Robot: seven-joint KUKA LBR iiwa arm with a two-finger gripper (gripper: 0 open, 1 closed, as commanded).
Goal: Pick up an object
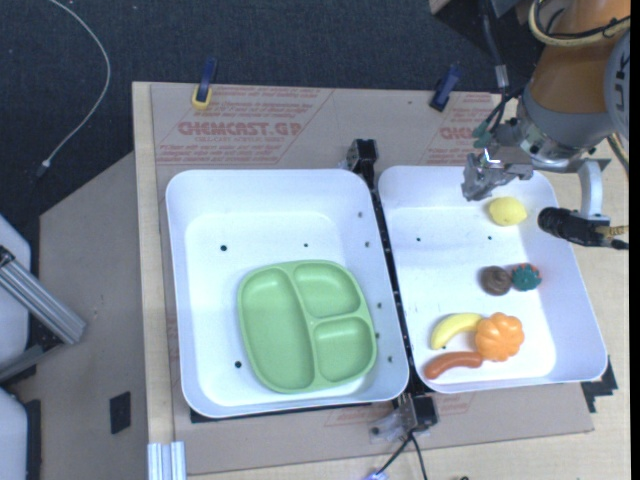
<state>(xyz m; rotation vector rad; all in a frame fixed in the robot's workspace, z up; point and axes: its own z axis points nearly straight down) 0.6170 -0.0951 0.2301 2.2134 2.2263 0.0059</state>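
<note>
Gripper at right bin far edge, just beside lemon; finger state unclear, nothing visibly grasped.

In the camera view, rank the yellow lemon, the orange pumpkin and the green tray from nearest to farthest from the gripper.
From the gripper:
1. Yellow lemon, just beside it at the right bin's far end.
2. Orange pumpkin, at the right bin's near end.
3. Green tray, across in the left bin.
</note>
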